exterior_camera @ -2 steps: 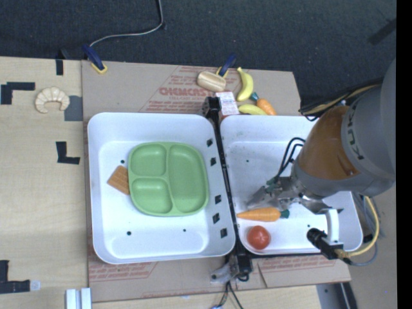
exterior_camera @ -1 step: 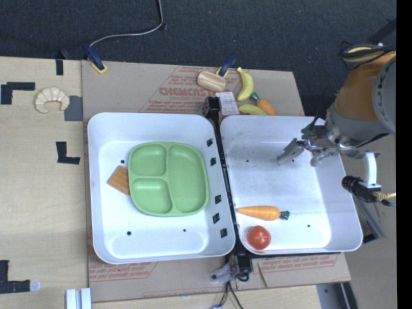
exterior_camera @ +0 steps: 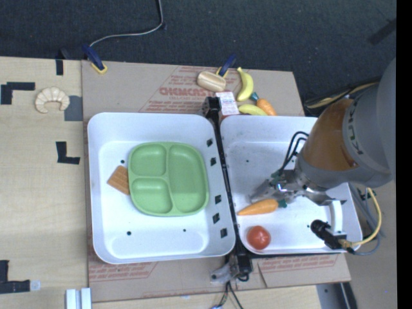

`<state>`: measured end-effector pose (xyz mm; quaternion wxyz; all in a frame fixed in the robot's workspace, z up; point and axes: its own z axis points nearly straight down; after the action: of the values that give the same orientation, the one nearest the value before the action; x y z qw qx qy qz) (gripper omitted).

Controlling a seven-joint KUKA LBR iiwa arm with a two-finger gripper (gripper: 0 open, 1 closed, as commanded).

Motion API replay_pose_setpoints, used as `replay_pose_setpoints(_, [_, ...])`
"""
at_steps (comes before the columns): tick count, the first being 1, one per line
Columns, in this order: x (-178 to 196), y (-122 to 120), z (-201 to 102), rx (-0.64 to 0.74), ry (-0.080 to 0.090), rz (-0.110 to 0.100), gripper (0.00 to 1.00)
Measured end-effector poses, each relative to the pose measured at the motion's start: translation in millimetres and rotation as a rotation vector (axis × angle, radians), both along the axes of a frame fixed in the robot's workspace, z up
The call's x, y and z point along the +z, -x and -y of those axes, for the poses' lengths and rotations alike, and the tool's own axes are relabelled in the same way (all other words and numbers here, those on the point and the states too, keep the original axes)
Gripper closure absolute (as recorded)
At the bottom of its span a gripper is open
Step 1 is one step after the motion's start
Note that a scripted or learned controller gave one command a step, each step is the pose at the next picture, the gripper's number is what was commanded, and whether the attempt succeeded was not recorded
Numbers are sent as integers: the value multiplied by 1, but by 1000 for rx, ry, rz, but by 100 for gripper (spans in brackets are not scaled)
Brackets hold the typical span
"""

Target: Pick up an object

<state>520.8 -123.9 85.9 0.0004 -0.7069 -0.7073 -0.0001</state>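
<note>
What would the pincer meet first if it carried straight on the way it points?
Probably the orange toy carrot lying just below the pincer in the right white bin; depth is unclear, so it may pass above.

Even overhead light; white bins (exterior_camera: 154,124) bright, mild glare; soft shadows; slight overall blur, dark backdrop

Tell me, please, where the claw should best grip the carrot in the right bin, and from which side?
Probably the thick orange middle of the carrot, coming from straight above. It lies flat on the floor of the right bin, pointing left-right, so the fingers should close across its narrow width. The claw hangs just above its leafy right end.
</note>
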Motion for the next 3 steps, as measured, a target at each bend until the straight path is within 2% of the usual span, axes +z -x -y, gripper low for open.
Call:
replay_pose_setpoints(1, [10, -1, 2, -2, 4, 5, 100])
replay_pose_setpoints(2, [10, -1, 2, -2, 4, 4, 0])
replay_pose_setpoints(3, [1, 32, -19, -2, 4, 8, 0])
